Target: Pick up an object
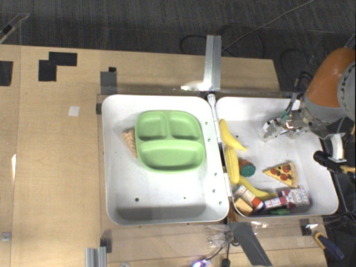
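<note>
The pizza slice [282, 173] lies flat in the right bin [325, 204], just below your pincer [281, 126]; judge it light, stiff and thin, so take it across its edges. The pincer hangs above bare bin floor, nothing between it; open or closed, you cannot tell. The wrapped packet [289, 199] further below carries no readable writing

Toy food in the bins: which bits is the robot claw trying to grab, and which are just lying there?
For the job:
claw
banana
corn cob
pizza slice

Just lying about:
green divided plate
cable on the floor
</note>
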Controlling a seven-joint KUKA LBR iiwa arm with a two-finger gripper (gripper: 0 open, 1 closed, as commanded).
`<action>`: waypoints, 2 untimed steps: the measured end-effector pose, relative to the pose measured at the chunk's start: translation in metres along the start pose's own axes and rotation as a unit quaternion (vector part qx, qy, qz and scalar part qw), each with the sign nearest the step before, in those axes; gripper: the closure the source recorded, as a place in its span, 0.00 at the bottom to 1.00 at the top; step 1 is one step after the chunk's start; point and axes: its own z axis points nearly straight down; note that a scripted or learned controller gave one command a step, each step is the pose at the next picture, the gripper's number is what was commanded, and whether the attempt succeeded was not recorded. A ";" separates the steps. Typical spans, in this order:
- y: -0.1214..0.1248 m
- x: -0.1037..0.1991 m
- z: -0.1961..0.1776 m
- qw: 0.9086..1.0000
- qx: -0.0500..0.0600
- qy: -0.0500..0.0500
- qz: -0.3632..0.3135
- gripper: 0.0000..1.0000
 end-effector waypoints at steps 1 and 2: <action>0.035 -0.012 0.004 0.999 0.035 0.015 0.032 0.00; -0.061 0.051 -0.002 0.999 -0.003 0.001 -0.036 0.00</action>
